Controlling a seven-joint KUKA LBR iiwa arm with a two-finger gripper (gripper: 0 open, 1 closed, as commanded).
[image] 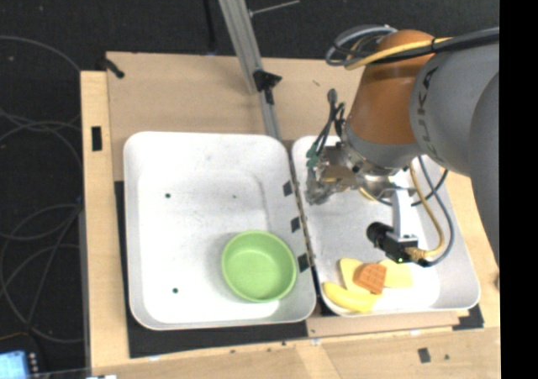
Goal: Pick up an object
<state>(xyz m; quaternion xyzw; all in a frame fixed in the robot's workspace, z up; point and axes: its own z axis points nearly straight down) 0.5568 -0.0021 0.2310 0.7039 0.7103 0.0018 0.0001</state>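
End effector (319, 186): hanging low over the right bin's (454, 289) left edge; grip state unclear, possibly empty.
Bowl (258, 265): sitting in the left bin (168, 167).
Yellow and orange pieces (368, 281): lying at the right bin's front.

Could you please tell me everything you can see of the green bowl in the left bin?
The green bowl is round, pale lime green and matte, likely plastic. It stands upright with its opening facing up, and nothing shows inside it. It rests on the floor of the left bin, near that bin's front right corner, close to the wall shared with the right bin. The pincer is well apart from it.
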